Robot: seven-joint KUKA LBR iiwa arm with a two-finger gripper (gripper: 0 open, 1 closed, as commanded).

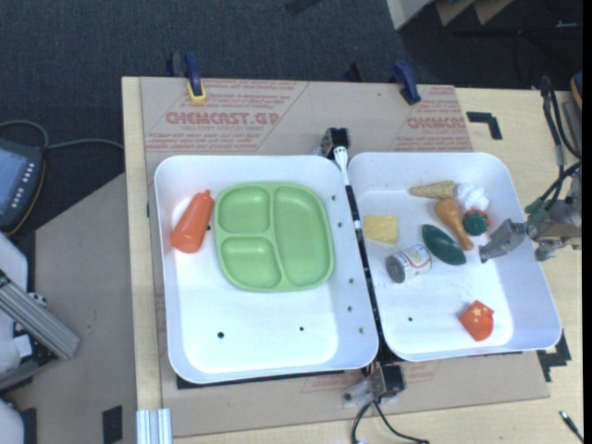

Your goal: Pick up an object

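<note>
Gripper [490,245] at the right bin's [527,326] right edge; you cannot tell its opening. Your nearest target, the dark green piece [444,244], lies just left, long axis slanting down-right.

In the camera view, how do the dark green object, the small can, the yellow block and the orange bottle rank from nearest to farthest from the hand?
Measured from the hand at the right bin's right side:
1. Dark green object, right bin, just left of the hand.
2. Small can, right bin, nearer its middle.
3. Yellow block, right bin, near the divider.
4. Orange bottle, left bin, at its far left beside the green tray.
</note>
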